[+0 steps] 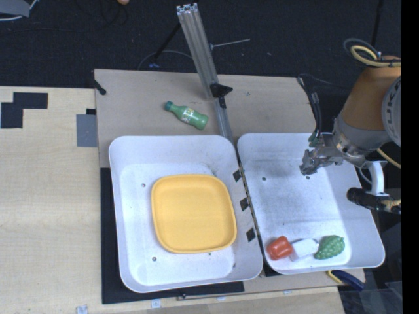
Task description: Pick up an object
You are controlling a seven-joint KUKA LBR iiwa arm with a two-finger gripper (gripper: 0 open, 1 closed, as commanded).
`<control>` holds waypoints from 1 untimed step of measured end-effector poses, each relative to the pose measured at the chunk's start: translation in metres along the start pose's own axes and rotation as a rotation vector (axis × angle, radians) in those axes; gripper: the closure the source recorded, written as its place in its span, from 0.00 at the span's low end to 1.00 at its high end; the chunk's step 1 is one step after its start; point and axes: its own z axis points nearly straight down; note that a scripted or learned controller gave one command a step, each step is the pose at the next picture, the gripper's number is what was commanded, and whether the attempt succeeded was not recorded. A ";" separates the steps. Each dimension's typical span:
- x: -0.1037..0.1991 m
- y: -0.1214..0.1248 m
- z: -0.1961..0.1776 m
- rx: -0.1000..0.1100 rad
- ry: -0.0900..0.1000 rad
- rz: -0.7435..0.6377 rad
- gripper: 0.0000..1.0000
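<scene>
Red pepper (280, 246) | white block (304, 248) | knobbly green piece (329, 246), maybe grapes | pincer (309, 167) grip: cannot tell

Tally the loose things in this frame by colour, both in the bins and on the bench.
Yellow: 1, plate in the left bin
Green: 2, bottle on the bench; bumpy piece in the right bin
Red: 1, piece, right bin
White: 1, block, right bin
Total: 5
</scene>
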 end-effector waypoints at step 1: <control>-0.007 -0.007 -0.051 0.000 0.000 0.000 1.00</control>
